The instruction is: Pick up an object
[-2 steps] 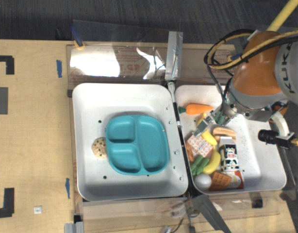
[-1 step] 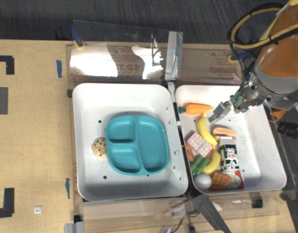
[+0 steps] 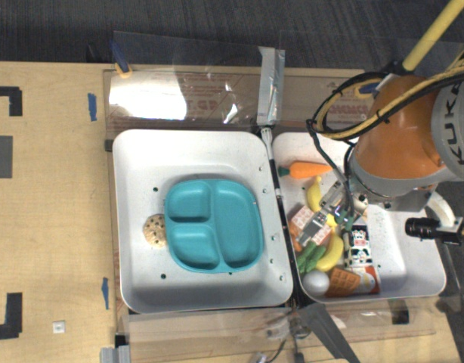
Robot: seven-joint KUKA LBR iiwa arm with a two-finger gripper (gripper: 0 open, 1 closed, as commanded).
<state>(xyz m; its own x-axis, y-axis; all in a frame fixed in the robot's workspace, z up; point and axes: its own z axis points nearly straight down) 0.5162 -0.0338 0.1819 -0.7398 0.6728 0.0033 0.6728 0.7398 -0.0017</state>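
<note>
— What sits nearest the gripper (image 3: pixel 328 219)?

— A heap of toy food in the right bin (image 3: pixel 421 274). A yellow banana (image 3: pixel 315 195) lies just above the fingers, another banana (image 3: pixel 332 252) just below them, a carrot (image 3: pixel 310 169) farther up — and a small printed packet (image 3: pixel 311 221) right at the tips.

— Is anything held?

— I cannot tell; the fingers are lost against the clutter, their spread unreadable.

— How would the bananas handle?

— Likely light, stiff, smooth plastic — slippery on the curve. I'd grip across the middle, narrowest way.
</note>
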